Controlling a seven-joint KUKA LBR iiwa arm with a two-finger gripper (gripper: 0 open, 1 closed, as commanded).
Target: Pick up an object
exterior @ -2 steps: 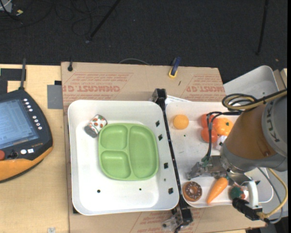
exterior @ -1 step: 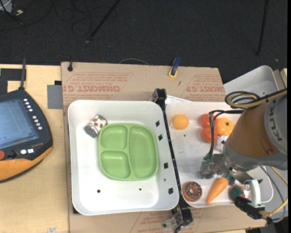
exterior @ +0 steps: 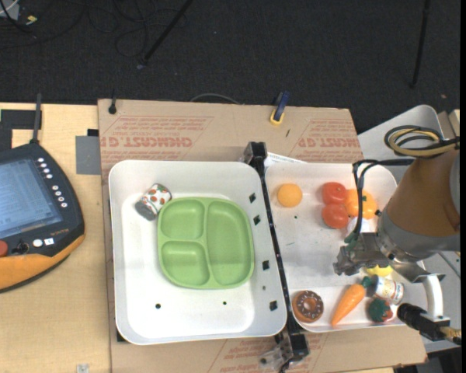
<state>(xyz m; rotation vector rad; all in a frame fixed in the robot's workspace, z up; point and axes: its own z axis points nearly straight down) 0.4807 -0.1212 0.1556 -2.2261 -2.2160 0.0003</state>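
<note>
The gripper (exterior: 359, 256) hangs low over the right bin (exterior: 311, 231), a dark, blurred mass below the arm's orange band (exterior: 421, 200). Whether it is open or closed, and whether it grips anything, cannot be told from this view. It sits just above a small cluster at the bin's near right corner: a carrot (exterior: 348, 304) lying tilted, a small bottle-like item with a yellow cap (exterior: 384, 286) and a green piece (exterior: 380, 309), all partly hidden by the wrist and hard to make out. A doughnut (exterior: 307, 305) lies near the carrot, close to the front rim. Farther back are an orange ball (exterior: 290, 195), two tomatoes (exterior: 334, 203) and an orange pepper (exterior: 360, 203) partly behind a black cable. The left bin (exterior: 132, 286) holds a green divided plate (exterior: 205, 242) and a small patterned cup (exterior: 153, 200) lying just beside its far left corner. A control tablet (exterior: 27, 220) rests on the tabletop (exterior: 46, 325), cut off at the left edge.
</note>
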